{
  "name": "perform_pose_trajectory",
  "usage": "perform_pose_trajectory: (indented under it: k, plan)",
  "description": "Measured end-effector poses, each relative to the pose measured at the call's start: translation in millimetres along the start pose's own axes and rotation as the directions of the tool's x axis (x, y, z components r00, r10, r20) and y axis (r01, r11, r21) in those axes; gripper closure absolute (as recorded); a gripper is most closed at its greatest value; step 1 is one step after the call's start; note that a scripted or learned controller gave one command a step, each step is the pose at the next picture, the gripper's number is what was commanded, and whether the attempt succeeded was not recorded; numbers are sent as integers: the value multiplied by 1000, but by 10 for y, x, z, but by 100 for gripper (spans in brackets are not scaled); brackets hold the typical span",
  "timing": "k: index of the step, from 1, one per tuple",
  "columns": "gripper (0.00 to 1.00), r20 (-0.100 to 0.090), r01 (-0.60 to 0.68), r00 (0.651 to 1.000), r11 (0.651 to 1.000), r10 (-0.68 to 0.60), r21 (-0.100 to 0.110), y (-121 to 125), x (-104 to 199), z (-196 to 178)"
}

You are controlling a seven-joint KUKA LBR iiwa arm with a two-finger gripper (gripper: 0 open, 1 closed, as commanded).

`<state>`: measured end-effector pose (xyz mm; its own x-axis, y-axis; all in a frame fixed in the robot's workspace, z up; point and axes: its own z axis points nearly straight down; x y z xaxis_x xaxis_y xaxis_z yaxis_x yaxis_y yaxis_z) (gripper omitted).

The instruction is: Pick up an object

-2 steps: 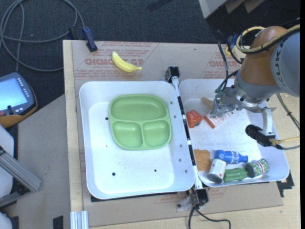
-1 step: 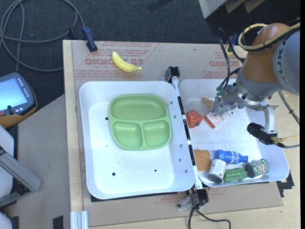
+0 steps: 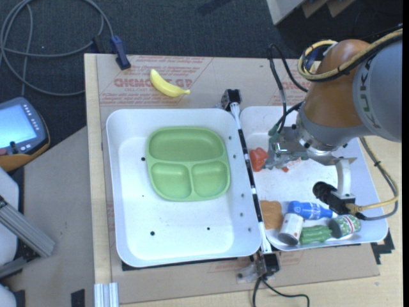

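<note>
Nearest you, along the near edge of the right bin (image 3: pixel 367 171), lies a cluster: a green bottle (image 3: pixel 314 235), a small can (image 3: pixel 291 228), a blue tube (image 3: pixel 309 210) and a red-and-green patterned piece (image 3: pixel 346 225); none of their labels can be read. A tan block (image 3: pixel 271 213) sits at that bin's left wall. You can read red print on the cardboard sheet (image 3: pixel 96 171) by the banana (image 3: pixel 167 84), though only fragments like "GP" come clear. White letters "KU" show on the grey arm (image 3: pixel 377 101) at the right. Your arm bends down over the right bin's far left part, and the gripper (image 3: pixel 279 159) hangs just beside an orange-red object (image 3: pixel 257 159); whether it grasps anything I cannot tell. A green divided plate (image 3: pixel 188 162) lies in the left bin (image 3: pixel 128 190).
</note>
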<state>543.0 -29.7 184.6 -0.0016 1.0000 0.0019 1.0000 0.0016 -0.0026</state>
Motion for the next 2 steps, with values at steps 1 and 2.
perform_pose_trajectory:
  k: [1,2]
  plan:
    - [100,3,-2,1000,1000,2,-4,380,-400,-6]
    - [100,1,-1,1000,1000,1,0,91,-216,1]
